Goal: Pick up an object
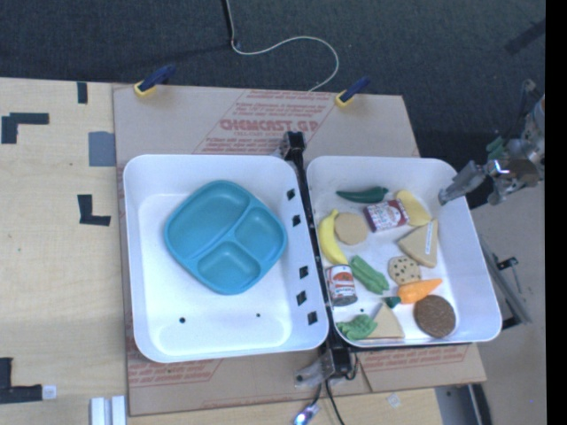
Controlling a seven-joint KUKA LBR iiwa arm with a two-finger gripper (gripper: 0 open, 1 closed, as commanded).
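While toys (pixel 390 264) fill right bin (pixel 469 264) | fingers (pixel 454 190) (rim-side) apart

The tool (pixel 462 187) hangs at the right, its grip seemingly empty.

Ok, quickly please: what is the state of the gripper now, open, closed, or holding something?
Gripper: over the right edge of the right bin, nothing seen between its fingers; open or closed cannot be told.

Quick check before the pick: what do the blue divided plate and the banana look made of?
Blue divided plate: likely molded plastic, matte, uniform colour with soft rounded compartment ridges. Banana: probably toy plastic, smooth, evenly yellow, no blemishes; too small to be sure.
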